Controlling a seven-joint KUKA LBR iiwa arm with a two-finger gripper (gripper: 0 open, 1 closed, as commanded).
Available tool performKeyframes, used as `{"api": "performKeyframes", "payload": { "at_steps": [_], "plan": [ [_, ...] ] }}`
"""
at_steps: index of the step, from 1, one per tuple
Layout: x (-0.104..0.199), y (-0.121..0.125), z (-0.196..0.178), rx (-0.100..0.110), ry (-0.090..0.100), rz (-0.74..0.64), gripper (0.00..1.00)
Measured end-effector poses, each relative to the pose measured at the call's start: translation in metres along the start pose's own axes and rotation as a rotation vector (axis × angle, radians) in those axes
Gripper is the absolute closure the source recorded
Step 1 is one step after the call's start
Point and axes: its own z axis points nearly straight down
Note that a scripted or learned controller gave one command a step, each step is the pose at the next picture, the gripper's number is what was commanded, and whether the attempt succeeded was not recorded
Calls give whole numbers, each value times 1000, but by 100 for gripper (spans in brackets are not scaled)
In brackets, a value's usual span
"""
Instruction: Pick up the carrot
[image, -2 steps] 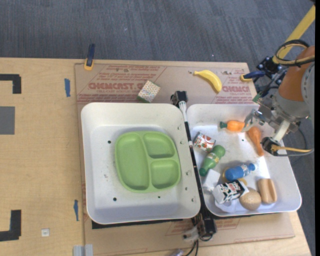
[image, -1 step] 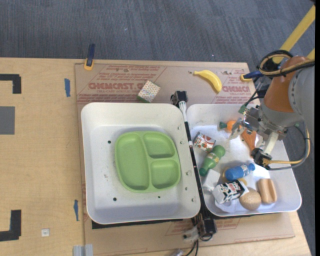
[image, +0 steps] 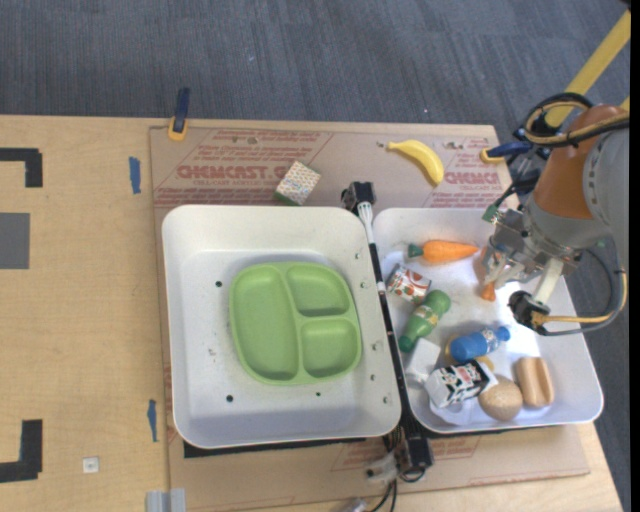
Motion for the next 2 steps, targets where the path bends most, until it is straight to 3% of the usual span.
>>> {"api": "performKeyframes", "payload": {
  "at_steps": [1,2],
  "plan": [
    [0,-1,2,3,-1,0,0],
    [-6,28,22,22,8,418,0]
  ]
}}
